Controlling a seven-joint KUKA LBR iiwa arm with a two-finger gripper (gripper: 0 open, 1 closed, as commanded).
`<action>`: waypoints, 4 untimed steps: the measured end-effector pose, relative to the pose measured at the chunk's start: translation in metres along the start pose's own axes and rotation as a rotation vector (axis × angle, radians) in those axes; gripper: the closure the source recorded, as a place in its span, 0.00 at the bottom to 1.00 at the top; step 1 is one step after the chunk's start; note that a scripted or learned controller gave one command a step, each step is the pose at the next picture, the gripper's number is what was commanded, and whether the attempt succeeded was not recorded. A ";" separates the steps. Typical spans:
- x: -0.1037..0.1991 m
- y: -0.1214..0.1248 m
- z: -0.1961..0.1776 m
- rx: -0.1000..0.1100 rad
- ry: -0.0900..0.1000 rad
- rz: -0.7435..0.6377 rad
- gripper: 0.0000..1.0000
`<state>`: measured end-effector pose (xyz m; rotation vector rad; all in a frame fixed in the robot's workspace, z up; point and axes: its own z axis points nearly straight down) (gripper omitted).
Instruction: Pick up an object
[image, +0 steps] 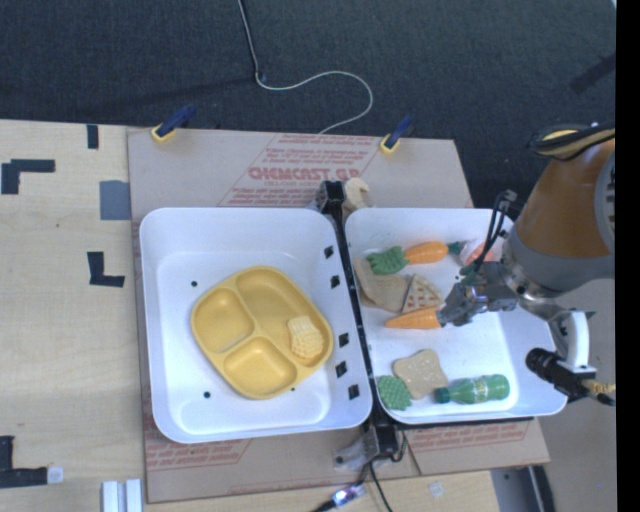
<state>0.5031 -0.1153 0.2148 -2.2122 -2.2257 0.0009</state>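
Camera view: an orange carrot (413, 320) lies near the middle of the right bin (520, 400), its thick end touching the tip of the gripper (458, 306). The dark fingers sit low over that end, but whether they are spread or closed around the carrot cannot be told from this angle. Just above the carrot rests a triangular sandwich slice (422, 294) on a tan flat piece (382, 288). Further up, a second carrot with green leaves (408, 256) lies across the bin. Toward the bin's near edge sit a slice of toast (421, 373), a green round piece (394, 392) beside it, and a green bottle (473, 389) lying on its side. The arm (565, 215) enters from the right, its orange band above the wrist. In the left bin (170, 300) lies a yellow divided plate (245, 330), with a small yellow waffle piece (305, 339) in its right compartment
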 end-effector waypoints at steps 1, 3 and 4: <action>0.050 -0.004 0.005 0.001 -0.001 0.001 1.00; 0.154 0.000 -0.002 -0.001 -0.001 -0.001 1.00; 0.206 0.006 -0.016 -0.002 -0.001 -0.001 1.00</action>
